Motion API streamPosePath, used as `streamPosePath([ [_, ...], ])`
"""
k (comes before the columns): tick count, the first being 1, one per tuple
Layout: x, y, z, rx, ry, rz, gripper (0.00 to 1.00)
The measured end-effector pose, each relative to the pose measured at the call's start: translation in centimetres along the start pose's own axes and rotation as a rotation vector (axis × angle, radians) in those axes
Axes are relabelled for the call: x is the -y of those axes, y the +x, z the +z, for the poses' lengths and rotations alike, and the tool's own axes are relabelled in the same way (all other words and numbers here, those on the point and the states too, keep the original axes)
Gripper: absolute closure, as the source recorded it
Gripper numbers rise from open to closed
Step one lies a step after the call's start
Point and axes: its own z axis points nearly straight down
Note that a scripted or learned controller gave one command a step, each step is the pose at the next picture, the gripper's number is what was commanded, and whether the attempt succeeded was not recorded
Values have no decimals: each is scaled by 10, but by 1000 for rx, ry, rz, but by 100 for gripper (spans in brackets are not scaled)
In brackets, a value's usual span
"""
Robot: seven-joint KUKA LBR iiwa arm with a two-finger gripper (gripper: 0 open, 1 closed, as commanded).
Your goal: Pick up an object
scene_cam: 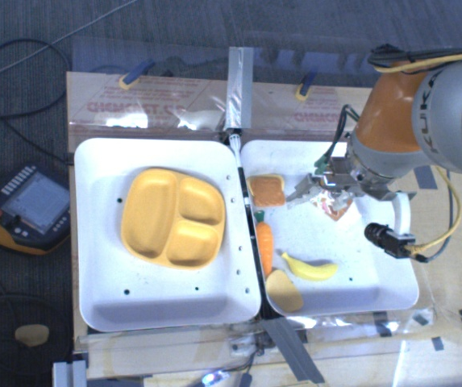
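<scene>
Toast (267, 190) lies in the right bin (384, 293), in its upper-left part near the divider. Below it, a carrot (264, 247) lies along the bin's left wall, with a banana (310, 268) and a tan chip-like piece (284, 290) nearby. The gripper (327, 185) hangs above a red-and-white object (333, 205); whether its fingers are spread or closed, I cannot tell. A yellow sectioned plate (172, 216) sits in the left bin (93, 297).

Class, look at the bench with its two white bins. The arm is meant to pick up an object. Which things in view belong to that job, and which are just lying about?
Belong to the job:
gripper, over the right bin
toast slice
carrot
banana
red and white item under the gripper

Just lying about:
yellow divided tray in the left bin
handheld controller on the floor
</scene>
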Motion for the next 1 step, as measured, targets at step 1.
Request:
streamPosePath([
  [1, 36, -6, 75, -1, 0, -292, 0],
])
